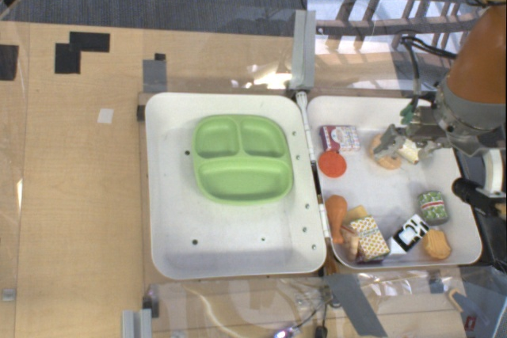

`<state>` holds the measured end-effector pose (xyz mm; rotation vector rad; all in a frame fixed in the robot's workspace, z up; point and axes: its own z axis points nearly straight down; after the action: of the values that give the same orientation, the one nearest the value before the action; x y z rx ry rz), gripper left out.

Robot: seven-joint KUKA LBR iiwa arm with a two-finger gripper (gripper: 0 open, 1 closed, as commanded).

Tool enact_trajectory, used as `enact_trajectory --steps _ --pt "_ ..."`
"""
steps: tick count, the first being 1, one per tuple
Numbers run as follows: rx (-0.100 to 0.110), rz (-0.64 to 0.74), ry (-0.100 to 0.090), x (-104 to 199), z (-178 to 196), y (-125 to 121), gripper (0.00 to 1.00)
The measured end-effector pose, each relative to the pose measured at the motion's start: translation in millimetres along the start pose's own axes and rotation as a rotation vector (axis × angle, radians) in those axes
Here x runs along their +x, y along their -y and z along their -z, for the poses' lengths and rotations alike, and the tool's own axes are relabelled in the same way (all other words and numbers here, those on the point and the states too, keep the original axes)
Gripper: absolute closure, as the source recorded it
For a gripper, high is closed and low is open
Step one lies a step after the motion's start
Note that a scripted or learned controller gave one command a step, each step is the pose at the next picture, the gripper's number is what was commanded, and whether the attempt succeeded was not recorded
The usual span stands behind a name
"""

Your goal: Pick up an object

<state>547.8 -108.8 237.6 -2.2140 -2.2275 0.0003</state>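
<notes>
Over right bin (467, 253), gripper (394, 145) above tan piece (388, 161) (finger state unclear), red disc (333, 164) nearby.

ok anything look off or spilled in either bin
Nothing looks spilled or damaged. The green divided plate lies flat in the left bin. The right bin holds small items lying loose at odd angles, some heaped at its lower left. The gripper is over a tan item.
</notes>
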Motion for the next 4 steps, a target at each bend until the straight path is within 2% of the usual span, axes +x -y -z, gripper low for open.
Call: enact_trajectory --steps 1,2,3,4 --pt "-0.011 -0.002 0.001 20.1 -141.3 -58.6 0.0" --pt "-0.021 -0.046 0.002 21.1 -145.7 -117.1 0.0" --pt "-0.017 0.056 0.002 -16.3 -146.0 -126.8 0.0" --pt "-0.018 0.038 0.002 -45.7 -145.6 -101.1 0.0"
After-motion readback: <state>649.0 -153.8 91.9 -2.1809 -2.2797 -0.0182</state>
